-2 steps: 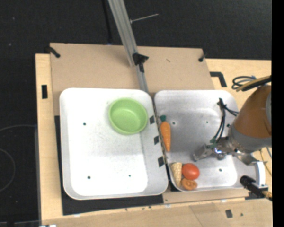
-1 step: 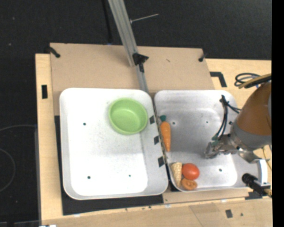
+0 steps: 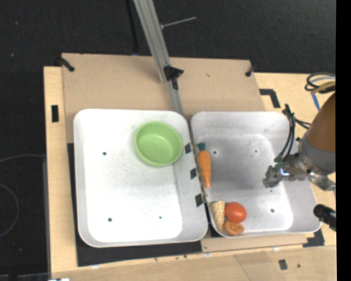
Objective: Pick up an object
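The right bin (image 3: 245,127) holds an orange carrot (image 3: 205,167) lying along its left wall. A red tomato (image 3: 236,211) sits near the front left corner, with a pale bread-like piece (image 3: 219,212) to its left and a small orange-brown item (image 3: 233,228) just in front. My gripper (image 3: 274,176) hangs over the right part of this bin, well right of the tomato and carrot, with nothing seen between its fingers. A green bowl (image 3: 158,144) rests in the left bin (image 3: 105,204) near its back right corner.
A slanted metal rod (image 3: 156,40) runs from the top of the view down to the gap between the bins. Brown board (image 3: 158,81) lies behind the bins. Cables (image 3: 319,84) show at the right edge.
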Controlling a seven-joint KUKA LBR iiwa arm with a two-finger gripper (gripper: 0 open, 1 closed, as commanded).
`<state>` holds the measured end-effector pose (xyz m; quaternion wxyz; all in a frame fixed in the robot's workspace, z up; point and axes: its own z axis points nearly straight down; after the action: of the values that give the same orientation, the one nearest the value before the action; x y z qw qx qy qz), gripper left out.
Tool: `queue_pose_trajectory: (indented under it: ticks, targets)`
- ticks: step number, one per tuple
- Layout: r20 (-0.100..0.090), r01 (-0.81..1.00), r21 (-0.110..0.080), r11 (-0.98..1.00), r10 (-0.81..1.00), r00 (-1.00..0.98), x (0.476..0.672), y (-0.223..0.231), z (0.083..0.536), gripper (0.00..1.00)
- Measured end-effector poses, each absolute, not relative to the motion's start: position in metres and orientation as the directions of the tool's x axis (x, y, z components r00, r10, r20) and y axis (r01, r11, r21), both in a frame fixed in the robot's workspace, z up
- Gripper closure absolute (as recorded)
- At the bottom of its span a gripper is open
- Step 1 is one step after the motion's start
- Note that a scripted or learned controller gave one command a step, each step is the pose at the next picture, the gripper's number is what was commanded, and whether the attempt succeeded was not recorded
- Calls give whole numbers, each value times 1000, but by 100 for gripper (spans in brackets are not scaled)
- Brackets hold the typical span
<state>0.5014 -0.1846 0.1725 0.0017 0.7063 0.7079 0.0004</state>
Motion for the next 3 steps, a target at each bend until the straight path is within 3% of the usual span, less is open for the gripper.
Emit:
queue_pose_trajectory:
  ticks: [1, 2, 3]
  targets:
    - [-2, 1000, 3, 4, 1000, -4, 498, -192, 230, 100]
    - [-4, 1000, 8, 4, 1000, -4, 509, -199, 284, 100]
    - [1, 1000, 3, 8, 1000, -8, 512, -149, 290, 100]
